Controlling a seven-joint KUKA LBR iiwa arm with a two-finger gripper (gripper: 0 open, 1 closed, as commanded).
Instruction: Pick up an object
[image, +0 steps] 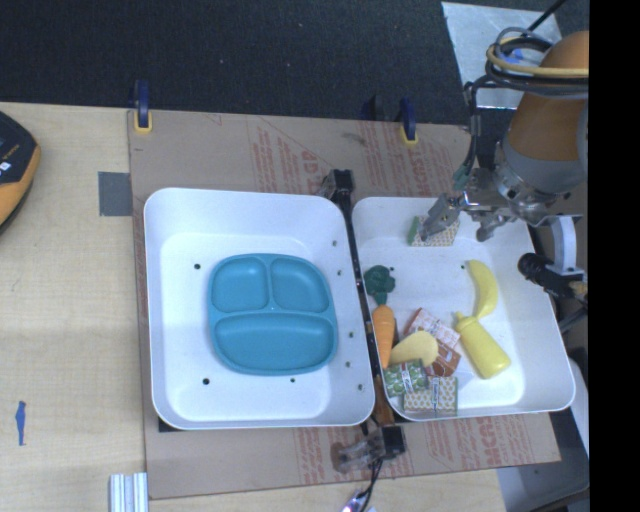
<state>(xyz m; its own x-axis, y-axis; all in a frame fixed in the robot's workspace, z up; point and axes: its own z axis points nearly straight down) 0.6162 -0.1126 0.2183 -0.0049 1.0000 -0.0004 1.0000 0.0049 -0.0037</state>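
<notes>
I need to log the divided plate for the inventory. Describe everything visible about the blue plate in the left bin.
The blue plate is a rounded-rectangle dish in light blue, looking like smooth matte plastic. Raised ridges split it into three compartments: two smaller ones on the far side and one wide one on the near side. It lies flat and upright on the floor of the left bin, roughly centred, apart from the walls. Its compartments hold nothing, and nothing else touches it.
</notes>
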